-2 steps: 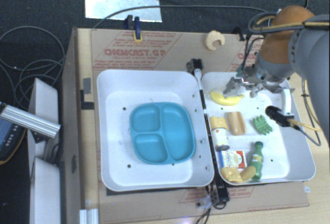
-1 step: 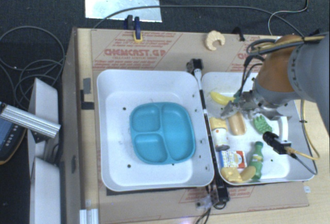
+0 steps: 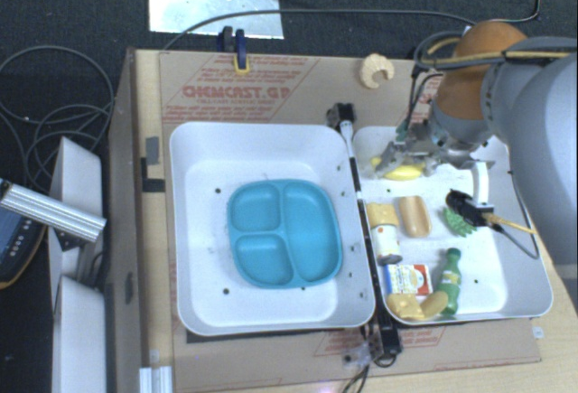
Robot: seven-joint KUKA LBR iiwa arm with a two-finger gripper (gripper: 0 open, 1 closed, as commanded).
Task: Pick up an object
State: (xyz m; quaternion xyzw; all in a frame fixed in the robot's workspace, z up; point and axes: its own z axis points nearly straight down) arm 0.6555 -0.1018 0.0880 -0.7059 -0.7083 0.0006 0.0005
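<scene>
Red print on the brown cardboard sheet (image 3: 248,84) covering the tabletop reads "CHEMCAST GP", well left of the tool (image 3: 408,156). The tool is low in the far end of the right white bin (image 3: 528,292); whether it is apart or together cannot be told. Just under it lies a yellow banana-shaped plastic toy (image 3: 403,173), long axis running left-right. Nearer the camera lie a tan hot-dog bun toy (image 3: 414,215), a green plastic bottle (image 3: 451,278) and a red-and-white carton (image 3: 408,277), label unreadable. The left white bin (image 3: 194,201) holds a blue divided plastic plate (image 3: 284,233).
</scene>
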